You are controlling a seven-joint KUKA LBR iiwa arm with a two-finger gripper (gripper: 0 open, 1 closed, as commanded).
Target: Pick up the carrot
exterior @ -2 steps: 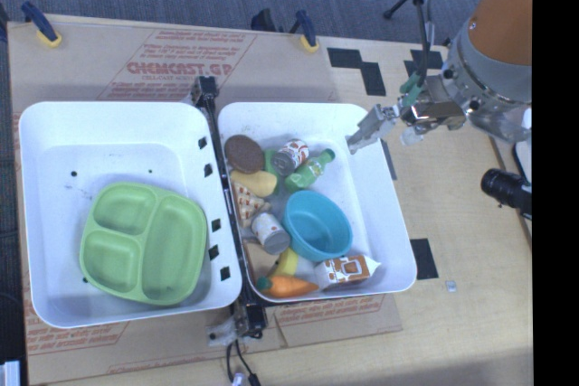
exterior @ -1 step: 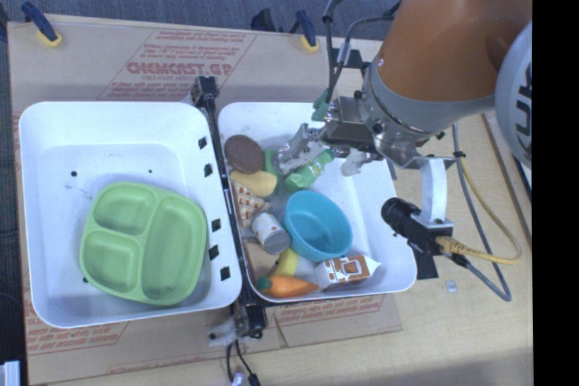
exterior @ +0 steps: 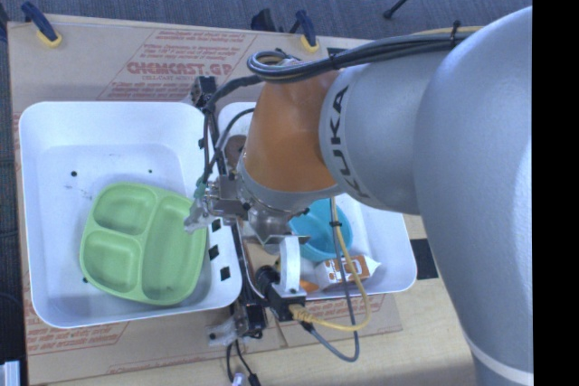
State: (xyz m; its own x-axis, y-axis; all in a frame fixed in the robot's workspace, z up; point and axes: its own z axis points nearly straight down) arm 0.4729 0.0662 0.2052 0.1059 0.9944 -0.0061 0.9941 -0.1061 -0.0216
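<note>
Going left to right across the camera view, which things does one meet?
Green divided plate in the left bin → hand over the wall between the bins → blue bowl in the right bin.

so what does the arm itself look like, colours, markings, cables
The arm is a fat, rounded grey tube ending in a smooth orange band above the wrist. Dark KUKA lettering, partly hidden, runs along the grey shell beside the band. Black cables loop over the band's top and trail down its side.
</note>
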